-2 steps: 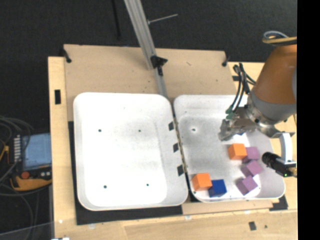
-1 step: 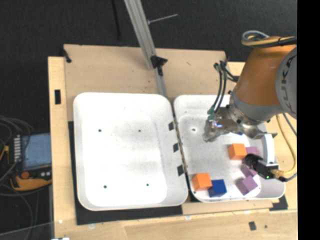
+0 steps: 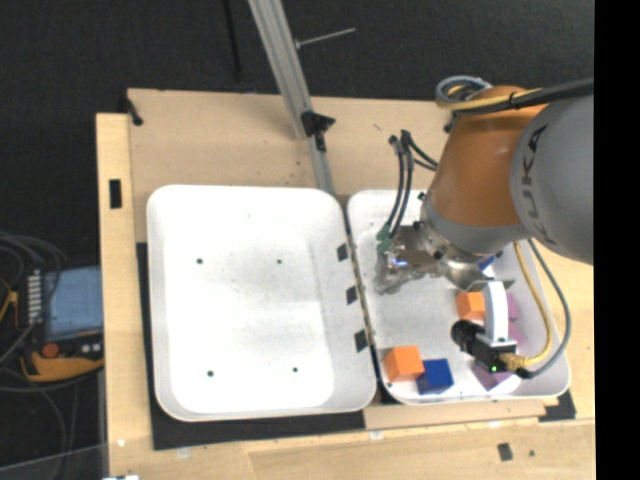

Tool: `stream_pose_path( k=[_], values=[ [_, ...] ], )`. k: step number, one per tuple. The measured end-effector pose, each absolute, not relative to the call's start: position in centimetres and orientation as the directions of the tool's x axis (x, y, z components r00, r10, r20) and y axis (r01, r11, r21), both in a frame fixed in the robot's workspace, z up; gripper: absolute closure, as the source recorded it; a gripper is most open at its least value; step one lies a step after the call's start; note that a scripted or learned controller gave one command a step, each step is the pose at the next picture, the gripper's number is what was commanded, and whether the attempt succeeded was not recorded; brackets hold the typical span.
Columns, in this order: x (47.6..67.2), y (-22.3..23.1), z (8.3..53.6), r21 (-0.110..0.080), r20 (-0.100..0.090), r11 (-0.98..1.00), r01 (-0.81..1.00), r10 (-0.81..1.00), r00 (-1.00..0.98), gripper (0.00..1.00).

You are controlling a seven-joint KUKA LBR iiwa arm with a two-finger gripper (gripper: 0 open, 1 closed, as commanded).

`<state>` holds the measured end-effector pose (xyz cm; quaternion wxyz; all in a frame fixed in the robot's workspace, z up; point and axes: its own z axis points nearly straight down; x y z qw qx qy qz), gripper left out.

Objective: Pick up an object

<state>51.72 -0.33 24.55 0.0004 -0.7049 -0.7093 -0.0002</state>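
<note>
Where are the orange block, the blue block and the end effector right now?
orange block (image 3: 404, 362): camera view, on its top face.
blue block (image 3: 436, 375): camera view, on its top face.
end effector (image 3: 395, 268): camera view, on the metal tip low over the right bin's left side.

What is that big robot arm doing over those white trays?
The grey and orange robot arm is reaching in over the right-hand white bin, trying to pick something up. Its gripper is low near the bin's left side, and nothing can be seen held in it. An orange block and a blue block sit side by side near the bin's front edge, with a few more small things farther right. The left-hand white bin sits right beside it.
</note>
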Motion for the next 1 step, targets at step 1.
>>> stream_pose_path(
  k=[1],
  values=[
    [51.39, 4.59, 25.26, 0.003, 0.002, 0.009, 1.0, 1.0, -0.009, 1.0]
  ],
)
